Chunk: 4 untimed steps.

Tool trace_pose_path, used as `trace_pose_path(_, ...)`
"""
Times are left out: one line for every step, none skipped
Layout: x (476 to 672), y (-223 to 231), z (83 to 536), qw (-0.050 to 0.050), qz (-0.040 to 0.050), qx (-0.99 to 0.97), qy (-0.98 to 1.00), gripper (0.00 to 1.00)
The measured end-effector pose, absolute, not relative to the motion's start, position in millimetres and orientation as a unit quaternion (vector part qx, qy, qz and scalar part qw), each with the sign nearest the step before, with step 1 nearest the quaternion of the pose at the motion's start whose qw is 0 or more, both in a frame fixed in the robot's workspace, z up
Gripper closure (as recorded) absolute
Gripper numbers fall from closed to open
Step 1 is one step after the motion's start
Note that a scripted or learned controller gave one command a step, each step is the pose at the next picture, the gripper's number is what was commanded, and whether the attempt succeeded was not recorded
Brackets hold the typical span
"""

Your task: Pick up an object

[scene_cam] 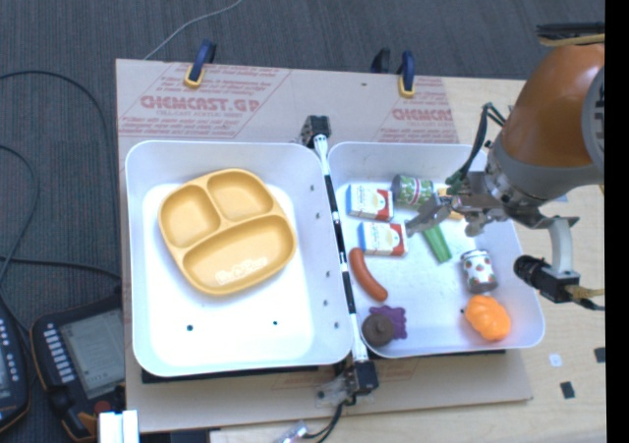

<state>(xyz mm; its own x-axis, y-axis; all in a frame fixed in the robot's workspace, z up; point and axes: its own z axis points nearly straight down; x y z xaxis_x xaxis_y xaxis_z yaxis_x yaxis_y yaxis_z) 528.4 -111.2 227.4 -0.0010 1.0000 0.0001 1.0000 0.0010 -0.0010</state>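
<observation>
Nearest the camera, along the front wall of the right bin (531, 338): an orange toy fruit (487, 318) in the front corner and a purple grape bunch (384, 325) at the opposite front corner, beside the divider.
Just behind the grapes: a red sausage (369, 274), lying at a slant.
Behind the orange fruit: a small patterned can (478, 269), upright.
Middle of the right bin: two small red-and-white cartons (381, 238), one behind the other, and a green stick-shaped piece (438, 242) beside them.
Gripper (430, 218): hanging over the middle of the right bin, its grey fingers narrowly apart above the green piece, nothing seen between them.
Behind the gripper: a green jar (414, 190) on its side near the far wall.
Across the divider from the right bin: the left bin (157, 343), bearing a yellow divided plate (228, 230).
Beyond the right bin's far wall: blue and yellow clamps (406, 73) on the board's far edge.
</observation>
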Motion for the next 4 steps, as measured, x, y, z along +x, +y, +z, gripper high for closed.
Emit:
trace_pose_path(575.7, -130, 100, -0.006, -0.0043, -0.708, -0.707, 0.0)
trace_pose_path(576.5, -129, 111, -0.006, -0.0051, -0.707, -0.707, 1.0)
trace_pose_path(575.7, -129, 110, -0.005, -0.0042, -0.707, -0.707, 0.0)
trace_pose_path(557.9, -100, 93, -0.011, -0.0055, -0.708, -0.706, 0.0)
